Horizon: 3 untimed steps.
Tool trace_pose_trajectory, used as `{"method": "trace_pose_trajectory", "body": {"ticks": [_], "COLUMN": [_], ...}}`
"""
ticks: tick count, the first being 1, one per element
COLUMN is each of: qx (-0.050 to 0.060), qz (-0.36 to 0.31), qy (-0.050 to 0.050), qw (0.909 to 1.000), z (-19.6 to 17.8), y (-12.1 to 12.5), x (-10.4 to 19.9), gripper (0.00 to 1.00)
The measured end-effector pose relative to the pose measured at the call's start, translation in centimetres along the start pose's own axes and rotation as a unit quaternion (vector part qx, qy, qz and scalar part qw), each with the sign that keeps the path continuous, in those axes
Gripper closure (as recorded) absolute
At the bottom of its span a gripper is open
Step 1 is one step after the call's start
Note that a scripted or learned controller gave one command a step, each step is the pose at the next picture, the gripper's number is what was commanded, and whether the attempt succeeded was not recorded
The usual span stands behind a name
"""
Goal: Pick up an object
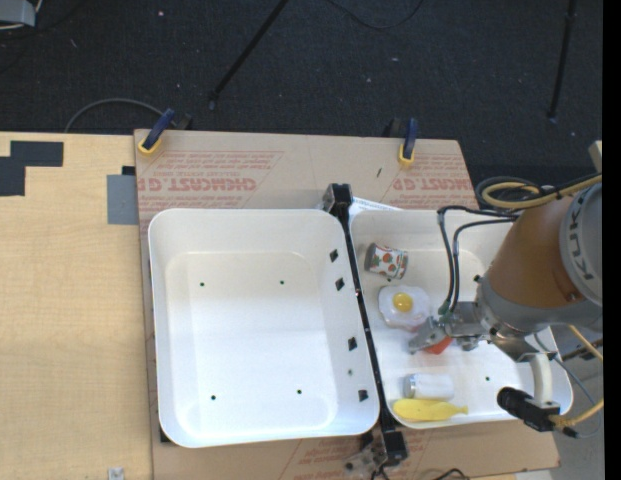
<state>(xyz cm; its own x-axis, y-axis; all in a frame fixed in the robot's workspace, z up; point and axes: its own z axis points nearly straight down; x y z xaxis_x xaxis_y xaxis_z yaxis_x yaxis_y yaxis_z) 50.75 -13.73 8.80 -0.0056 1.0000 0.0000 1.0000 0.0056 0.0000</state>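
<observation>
Pincer (431, 340) low by small red plastic piece (440, 346), grip state can't tell; piece prob light, stiff, slick — best pinched across narrow sides

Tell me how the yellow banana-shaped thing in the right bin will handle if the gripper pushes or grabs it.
The banana lies flat by the near wall of the right bin, so it likely slides or pivots rather than rolls. Its curved, tapered shape may slip from a pinch. It looks like a light toy, though I cannot confirm that.
</observation>
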Motion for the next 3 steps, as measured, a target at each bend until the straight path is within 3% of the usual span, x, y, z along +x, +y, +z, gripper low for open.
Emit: {"method": "trace_pose_trajectory", "body": {"ticks": [1, 2, 3], "qx": [0.0, -0.001, -0.004], "qz": [0.002, 0.004, -0.001], "qy": [0.0, 0.0, 0.001], "qw": [1.0, 1.0, 1.0], "z": [0.0, -1.0, -11.0], "y": [1.7, 1.7, 2.8], "x": [3.1, 2.9, 11.3], "gripper": [0.0, 1.0, 1.0]}}
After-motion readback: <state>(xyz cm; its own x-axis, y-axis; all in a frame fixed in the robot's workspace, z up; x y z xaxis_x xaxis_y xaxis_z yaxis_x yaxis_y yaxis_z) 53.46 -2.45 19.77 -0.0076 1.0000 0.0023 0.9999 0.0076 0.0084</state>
